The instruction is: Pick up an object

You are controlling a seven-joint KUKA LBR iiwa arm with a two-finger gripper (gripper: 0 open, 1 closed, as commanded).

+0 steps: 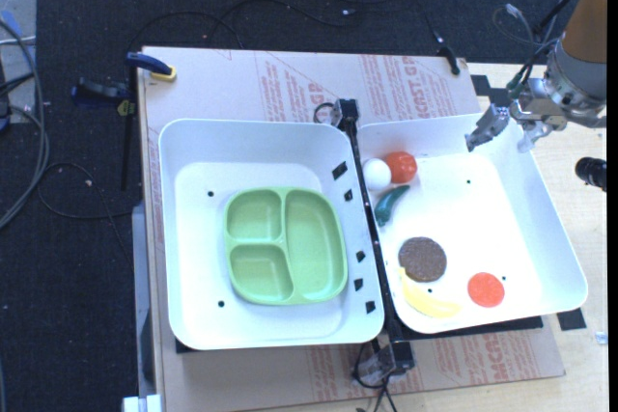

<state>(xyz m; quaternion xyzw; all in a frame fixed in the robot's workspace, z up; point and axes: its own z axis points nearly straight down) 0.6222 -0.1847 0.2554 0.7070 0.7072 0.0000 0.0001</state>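
Gripper (504, 132) sits above the far right corner of the right shallow white plastic bin (541, 207), fingers spread apart, nothing between them. Grey arm with orange band (586, 34) enters from the right.

Right bin contents: white egg-shaped ball (376, 173) touching an orange-red round ball (402, 166) at the far left corner; dark green curved pepper-like piece (390, 203) just in front of them; brown speckled round disc (423, 259) overlapping a yellow banana-shaped piece (429, 302) near the front edge; flat orange-red round disc (486, 288) beside these, apart. All lie well apart from the gripper.

Left shallow white plastic bin (193, 159) holds a pale green three-compartment plastic tray (286, 244). Both bins rest on the desk (251, 82).
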